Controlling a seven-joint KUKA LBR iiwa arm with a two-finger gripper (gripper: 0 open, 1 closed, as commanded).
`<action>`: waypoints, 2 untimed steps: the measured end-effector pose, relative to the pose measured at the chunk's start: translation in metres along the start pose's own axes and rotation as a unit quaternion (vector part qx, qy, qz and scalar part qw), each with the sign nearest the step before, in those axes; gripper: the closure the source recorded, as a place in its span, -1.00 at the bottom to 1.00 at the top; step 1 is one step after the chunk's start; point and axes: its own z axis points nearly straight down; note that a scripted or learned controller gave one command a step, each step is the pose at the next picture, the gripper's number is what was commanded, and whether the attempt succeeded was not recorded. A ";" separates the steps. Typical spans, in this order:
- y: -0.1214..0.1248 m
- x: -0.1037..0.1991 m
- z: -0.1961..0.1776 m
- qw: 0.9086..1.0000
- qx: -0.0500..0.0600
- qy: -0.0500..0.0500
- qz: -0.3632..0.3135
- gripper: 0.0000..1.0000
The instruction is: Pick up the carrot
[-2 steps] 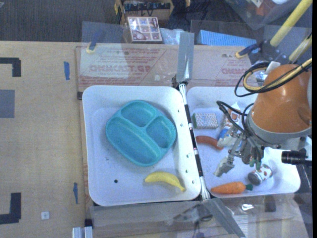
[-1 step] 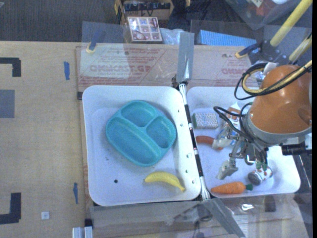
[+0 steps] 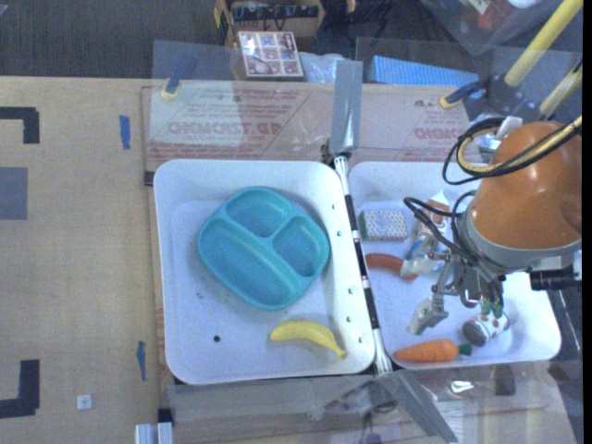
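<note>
The carrot [image 3: 428, 351] is lying at the right bin's [image 3: 546, 345] near edge, just below the claw [image 3: 455, 314], whose state I cannot tell; the wooden bench [image 3: 74, 276] is carrying both bins; the left bin [image 3: 176, 276] is holding a teal divided plate [image 3: 264, 246] and a banana [image 3: 308, 336].

Light wood bench top [image 3: 74, 276] w/ black corner marks, blue tape bits; open cardboard box [image 3: 268, 3] behind on dark floor
</note>
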 end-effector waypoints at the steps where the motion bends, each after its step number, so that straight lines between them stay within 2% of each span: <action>1: 0.008 0.001 0.000 1.000 0.000 0.000 -0.001 -1.00; 2: 0.015 0.002 0.000 1.000 0.000 0.000 -0.007 -1.00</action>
